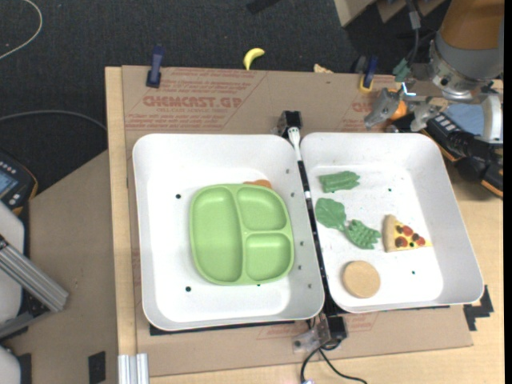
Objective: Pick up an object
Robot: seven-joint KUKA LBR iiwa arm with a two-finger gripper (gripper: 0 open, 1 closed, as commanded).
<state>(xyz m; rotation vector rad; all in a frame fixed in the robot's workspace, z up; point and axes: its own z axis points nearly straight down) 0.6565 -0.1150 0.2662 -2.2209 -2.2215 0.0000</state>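
Observation:
The right bin (448, 214) holds a flat green leafy piece (339, 182), a second green leaf (330, 211) joined to a bumpy green piece (362, 234), a toy pizza slice (402, 235) and a round tan cookie (362, 279). My gripper (398, 106) hangs at the end of the grey arm with the orange band (474, 22). It is above the far rim of the right bin, well away from all the items.
In the left bin (160, 214) lies a green divided plate (241, 233) with a small orange thing (258, 183) peeking out behind it. Blue clamps (154, 69) (368, 72) and a yellow banana shape (254, 56) sit at the board's far edge. Cables and gear crowd the right side.

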